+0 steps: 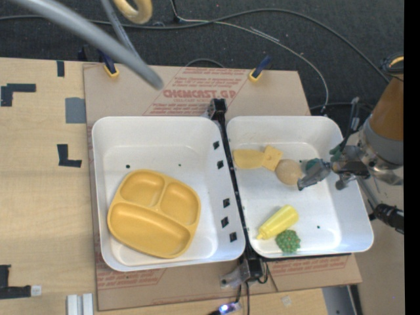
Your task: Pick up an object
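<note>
Over right bin [341, 238]: gripper [308, 176] reaches in from right, low, tips just beside tan ball [287, 172]. Fingers: cannot tell whether spread or closed; nothing seen between them. Ball lies mid-bin, touching yellow piece [256, 159] on its left. Corn [277, 222] lies nearer front wall, tilted, with green broccoli [288, 241] just beside its lower end. Left bin [105, 143]: yellow divided plate [154, 213] lies flat, three compartments. Black divider strip [226, 176] between bins. Both bins rest on cardboard sheet [197, 94].
</note>
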Available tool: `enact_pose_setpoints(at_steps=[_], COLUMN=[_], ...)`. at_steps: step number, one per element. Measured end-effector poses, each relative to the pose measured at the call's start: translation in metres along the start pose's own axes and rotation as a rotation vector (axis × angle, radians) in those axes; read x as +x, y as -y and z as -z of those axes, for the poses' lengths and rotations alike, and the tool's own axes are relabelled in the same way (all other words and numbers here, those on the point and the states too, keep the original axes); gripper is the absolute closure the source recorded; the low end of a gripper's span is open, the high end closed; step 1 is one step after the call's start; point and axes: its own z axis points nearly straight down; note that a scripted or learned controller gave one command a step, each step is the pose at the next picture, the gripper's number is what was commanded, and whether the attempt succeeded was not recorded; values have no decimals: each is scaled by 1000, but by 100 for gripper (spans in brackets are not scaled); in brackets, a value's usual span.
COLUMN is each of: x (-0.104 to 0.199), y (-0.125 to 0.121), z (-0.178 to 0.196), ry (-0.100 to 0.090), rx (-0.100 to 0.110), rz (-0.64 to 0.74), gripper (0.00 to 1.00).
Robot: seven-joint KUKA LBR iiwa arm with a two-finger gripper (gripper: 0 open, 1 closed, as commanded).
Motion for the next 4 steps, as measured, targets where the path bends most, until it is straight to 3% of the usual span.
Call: enact_pose_setpoints(at_steps=[1, 2, 3, 4], x=[1, -9, 0, 4], y=[-2, -5, -12, -3], z=[6, -49, -101, -161], ry=[2, 2, 1, 1], rx=[-12, -10, -8, -8], rz=[4, 3, 4, 3], gripper=[0, 0, 0, 0])
